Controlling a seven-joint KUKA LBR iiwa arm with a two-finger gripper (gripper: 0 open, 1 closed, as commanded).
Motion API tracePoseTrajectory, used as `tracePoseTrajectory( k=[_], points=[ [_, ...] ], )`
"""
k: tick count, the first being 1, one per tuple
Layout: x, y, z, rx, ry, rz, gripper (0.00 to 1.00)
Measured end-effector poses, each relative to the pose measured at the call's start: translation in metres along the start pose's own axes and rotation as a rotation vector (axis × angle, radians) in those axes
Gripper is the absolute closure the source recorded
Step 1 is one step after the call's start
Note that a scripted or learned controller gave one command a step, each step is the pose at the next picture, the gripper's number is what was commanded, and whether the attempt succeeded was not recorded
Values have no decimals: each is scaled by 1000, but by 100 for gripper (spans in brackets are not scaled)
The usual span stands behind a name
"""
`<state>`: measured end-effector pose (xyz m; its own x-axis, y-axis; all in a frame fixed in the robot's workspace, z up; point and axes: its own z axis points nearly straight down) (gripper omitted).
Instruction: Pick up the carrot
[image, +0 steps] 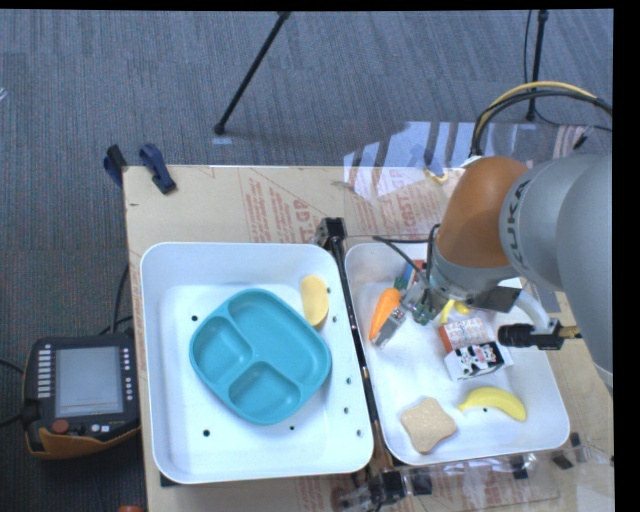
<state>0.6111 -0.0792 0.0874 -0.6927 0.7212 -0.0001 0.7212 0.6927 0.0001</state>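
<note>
While the hand (408, 312) sits just right of the tapered orange carrot (383, 312), finger spacing unreadable, a nudge could roll it against the white bin's (365, 330) left wall.

Small orange toy carrot (383, 310), tapered, smooth plastic look, with a green top. It lay in the right-hand shallow white bin (395, 440), in the upper left part near the wall dividing the two bins. It sat slanted, green top up and to the right, narrow tip down-left. Its top end was partly hidden.
</note>
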Motion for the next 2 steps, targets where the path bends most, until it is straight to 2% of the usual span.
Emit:
tracePoseTrajectory(
  k=[1, 2],
  points=[
    [1, 2, -10, -1, -2, -7, 100],
    [-8, -4, 0, -1, -1, 317, 100]
  ],
)
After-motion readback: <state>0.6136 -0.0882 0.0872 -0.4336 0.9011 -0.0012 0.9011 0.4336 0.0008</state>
